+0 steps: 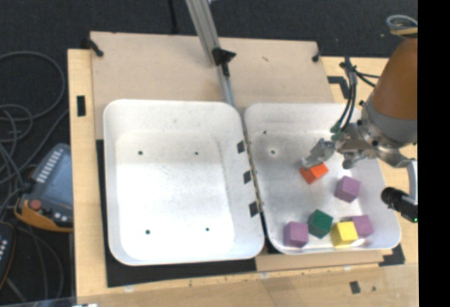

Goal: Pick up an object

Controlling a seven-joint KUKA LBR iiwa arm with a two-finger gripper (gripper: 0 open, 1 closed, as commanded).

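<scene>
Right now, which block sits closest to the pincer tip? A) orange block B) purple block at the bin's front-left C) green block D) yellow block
A: the orange block lies right under the pincer tip in the right bin, while the green block, yellow block and front-left purple block sit along the bin's near edge.

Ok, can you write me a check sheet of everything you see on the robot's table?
Surface: wooden bench bearing left bin and right bin.
Job's things: in the right bin, orange block, three purple blocks, green block, yellow block.
Clutter: nothing seen.
Grippers: gripper just above the orange block; grip unclear.
Cables: black cables on the floor at left.
Surroundings: handheld controller, metal pole.
</scene>
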